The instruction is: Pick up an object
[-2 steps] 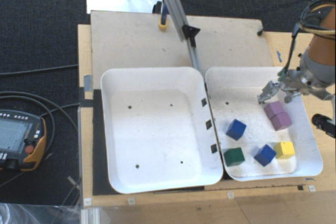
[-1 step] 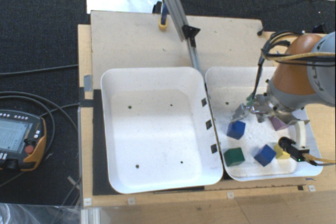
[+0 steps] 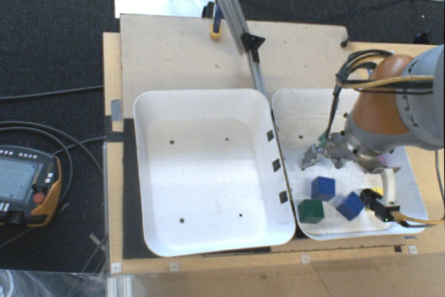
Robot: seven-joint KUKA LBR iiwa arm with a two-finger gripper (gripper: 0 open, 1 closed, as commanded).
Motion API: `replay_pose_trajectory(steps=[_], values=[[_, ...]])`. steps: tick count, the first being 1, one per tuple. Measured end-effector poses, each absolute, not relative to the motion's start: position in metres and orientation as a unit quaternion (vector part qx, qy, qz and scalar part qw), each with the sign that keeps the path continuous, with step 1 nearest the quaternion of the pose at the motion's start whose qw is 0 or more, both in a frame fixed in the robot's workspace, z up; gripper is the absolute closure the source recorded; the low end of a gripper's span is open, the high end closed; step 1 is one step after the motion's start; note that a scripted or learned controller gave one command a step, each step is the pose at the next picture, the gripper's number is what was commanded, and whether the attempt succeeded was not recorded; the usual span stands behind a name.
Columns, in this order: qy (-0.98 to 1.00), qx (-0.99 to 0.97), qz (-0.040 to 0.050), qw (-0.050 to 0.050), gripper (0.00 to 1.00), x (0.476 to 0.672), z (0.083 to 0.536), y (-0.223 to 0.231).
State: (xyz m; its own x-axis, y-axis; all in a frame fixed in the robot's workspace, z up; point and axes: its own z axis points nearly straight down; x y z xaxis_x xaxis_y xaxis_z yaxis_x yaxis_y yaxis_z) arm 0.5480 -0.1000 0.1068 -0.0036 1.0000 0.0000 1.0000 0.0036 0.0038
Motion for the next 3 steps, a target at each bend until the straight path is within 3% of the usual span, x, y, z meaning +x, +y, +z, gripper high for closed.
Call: replay_pose_trajectory(steps=[1, 2, 3], values=[[0.707, 0.707, -0.0008, -0.002, 0.0, 0.499, 0.089, -0.091], [0.708, 0.706, 0.0017, 0.001, 1.0, 0.503, 0.101, -0.091], [0.71, 0.704, 0.0032, 0.002, 1.0, 0.486, 0.193, -0.032]])
